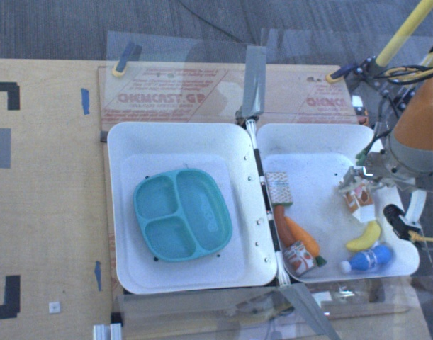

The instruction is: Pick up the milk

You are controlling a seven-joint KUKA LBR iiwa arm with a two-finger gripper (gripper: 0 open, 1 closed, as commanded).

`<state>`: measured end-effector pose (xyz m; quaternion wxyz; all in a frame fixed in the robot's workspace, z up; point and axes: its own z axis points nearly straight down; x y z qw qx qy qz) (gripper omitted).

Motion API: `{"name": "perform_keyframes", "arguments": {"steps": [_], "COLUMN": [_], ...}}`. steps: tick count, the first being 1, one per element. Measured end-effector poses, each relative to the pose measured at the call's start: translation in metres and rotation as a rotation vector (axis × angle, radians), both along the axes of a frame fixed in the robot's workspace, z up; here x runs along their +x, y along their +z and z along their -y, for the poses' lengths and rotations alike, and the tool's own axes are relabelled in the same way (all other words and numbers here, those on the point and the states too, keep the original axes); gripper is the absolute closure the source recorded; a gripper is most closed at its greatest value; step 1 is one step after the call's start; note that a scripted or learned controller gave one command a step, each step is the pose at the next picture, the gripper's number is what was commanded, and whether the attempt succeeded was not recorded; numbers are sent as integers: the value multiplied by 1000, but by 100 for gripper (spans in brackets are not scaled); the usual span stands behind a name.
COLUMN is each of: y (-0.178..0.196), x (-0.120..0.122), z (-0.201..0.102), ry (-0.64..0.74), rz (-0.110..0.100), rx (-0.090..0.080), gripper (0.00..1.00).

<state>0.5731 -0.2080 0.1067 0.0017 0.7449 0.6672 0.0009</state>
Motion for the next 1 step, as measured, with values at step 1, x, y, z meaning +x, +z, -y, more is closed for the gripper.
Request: {"name": "perform_keyframes", "arguments": {"steps": [1], "y": [44], "x": [-48], "z": [-62], "ry": [-82], "rz": [-6], "rx": [3], "gripper": [100]}}
